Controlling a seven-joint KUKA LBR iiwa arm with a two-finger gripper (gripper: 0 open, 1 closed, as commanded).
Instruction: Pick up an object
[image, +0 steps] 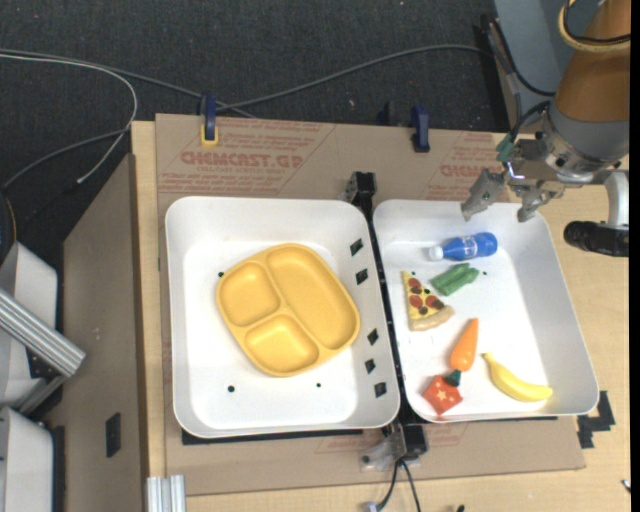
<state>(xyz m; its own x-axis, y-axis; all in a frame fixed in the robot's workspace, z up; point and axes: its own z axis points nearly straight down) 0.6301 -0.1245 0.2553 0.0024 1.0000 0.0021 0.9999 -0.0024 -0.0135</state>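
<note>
My gripper (503, 203) hangs open over the far edge of the right bin (565, 300), with nothing between its fingers. Just below it and slightly left lies a blue bottle (465, 247). Under the bottle sits a green pickle (456, 279). A pizza slice (425, 300) rests to the left of the bin's middle. An orange carrot (464, 345), a red strawberry (442, 393) and a yellow banana (516, 380) lie toward the near side.
The left bin (200, 390) holds a yellow divided plate (287, 307). Black clips run along the seam between the bins. Blue clamps pin the cardboard base at the far edge. Cables cross the dark floor behind.
</note>
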